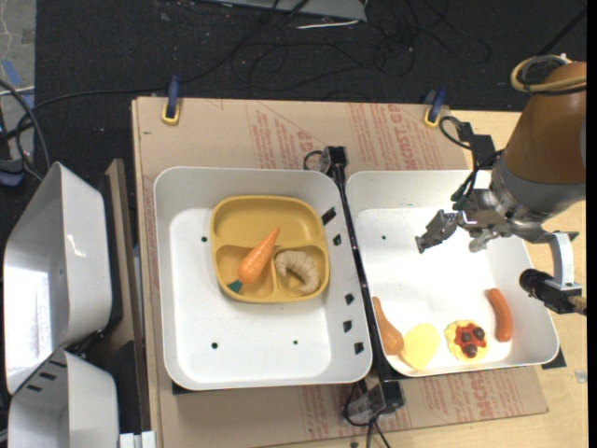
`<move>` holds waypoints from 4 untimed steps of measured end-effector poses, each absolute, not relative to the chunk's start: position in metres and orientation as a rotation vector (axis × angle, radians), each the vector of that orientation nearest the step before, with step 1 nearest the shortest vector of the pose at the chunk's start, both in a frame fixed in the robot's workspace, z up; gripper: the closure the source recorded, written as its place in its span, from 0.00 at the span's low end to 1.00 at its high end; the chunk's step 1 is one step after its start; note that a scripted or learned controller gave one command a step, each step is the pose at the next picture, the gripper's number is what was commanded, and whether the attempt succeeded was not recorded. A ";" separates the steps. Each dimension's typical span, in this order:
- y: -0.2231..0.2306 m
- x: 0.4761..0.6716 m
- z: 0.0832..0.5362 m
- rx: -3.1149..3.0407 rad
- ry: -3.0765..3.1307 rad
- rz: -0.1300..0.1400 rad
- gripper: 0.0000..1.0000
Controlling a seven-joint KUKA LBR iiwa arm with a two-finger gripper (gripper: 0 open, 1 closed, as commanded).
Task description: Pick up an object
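Arm (546, 129): grey with an orange band, it reaches in from the right and hangs over the right bin's upper half.
Gripper (457, 234): it sits above bare white floor in the right bin (410, 199), well apart from the food toys along the near wall.
Fingers (432, 236): spread open, one dark tip to the left and one lighter tip to the right, with nothing between them.
Right bin contents: a sausage (501, 313) lies near the right wall; a small pizza (466, 339) sits just left of it; a yellow disc (421, 343) rests beside the pizza; an orange drumstick (386, 327) lies touching the disc, near the divider.
Left bin (187, 278): it holds a yellow sectioned plate (229, 217).
Plate contents: a carrot (258, 255) lies tilted across the plate's inner ridge; a pale shrimp (299, 269) curls in the lower right compartment, just beside the carrot.
Table (242, 124): brown cardboard covers it, clamped at the far edge by two yellow clips (171, 112).
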State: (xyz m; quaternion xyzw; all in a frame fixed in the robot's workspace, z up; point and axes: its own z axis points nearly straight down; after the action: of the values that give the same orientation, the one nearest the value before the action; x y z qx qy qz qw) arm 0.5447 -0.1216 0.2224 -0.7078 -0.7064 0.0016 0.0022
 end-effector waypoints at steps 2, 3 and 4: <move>-0.113 0.544 0.134 -2.220 -2.217 0.004 0.00; -0.114 0.545 0.147 -2.224 -2.218 0.000 1.00; -0.114 0.542 0.190 -2.222 -2.225 -0.003 1.00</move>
State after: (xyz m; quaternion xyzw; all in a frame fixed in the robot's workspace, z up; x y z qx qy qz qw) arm 0.5424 -0.1145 0.1896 -0.7066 -0.7076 -0.0011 -0.0017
